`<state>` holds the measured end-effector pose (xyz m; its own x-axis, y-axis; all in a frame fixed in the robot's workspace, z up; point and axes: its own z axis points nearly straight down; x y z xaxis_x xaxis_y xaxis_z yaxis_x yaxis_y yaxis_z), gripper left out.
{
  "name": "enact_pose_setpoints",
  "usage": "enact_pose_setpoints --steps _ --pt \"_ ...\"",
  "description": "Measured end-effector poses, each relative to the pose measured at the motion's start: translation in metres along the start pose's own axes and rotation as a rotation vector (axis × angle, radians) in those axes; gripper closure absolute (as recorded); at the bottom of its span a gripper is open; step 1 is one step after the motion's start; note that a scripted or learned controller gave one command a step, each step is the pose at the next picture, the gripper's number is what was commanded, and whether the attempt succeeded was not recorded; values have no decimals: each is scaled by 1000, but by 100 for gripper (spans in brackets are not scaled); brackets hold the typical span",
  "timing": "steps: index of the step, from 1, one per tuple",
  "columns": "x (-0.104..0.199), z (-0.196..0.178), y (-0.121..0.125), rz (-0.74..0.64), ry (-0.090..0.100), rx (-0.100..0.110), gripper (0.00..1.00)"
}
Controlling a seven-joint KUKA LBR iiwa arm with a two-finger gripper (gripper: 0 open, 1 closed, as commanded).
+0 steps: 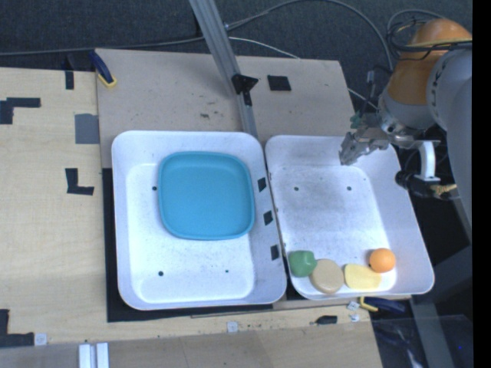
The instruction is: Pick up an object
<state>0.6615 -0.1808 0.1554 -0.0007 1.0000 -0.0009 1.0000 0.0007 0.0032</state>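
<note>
Gripper (354, 150) is hovering over the right bin's (337, 205) far edge; its finger state is unclear. Four small objects are lying well apart from it along the near wall, orange ball (381, 260) nearest the arm's side.

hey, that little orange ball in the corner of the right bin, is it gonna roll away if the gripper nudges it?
Probably. The orange ball looks round and smooth, so a nudge would likely roll it. It sits by the bin wall and beside the yellow piece, which may stop it. Its small curved surface could slip from the gripper.
</note>
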Motion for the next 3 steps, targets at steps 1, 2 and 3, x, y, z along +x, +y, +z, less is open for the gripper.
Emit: enact_pose_setpoints --steps 1,2,3 --pt "-2 -63 -1 0 0 -2 100" --pt "5 -119 -7 0 0 0 100" --pt "46 -112 -5 -2 1 4 100"
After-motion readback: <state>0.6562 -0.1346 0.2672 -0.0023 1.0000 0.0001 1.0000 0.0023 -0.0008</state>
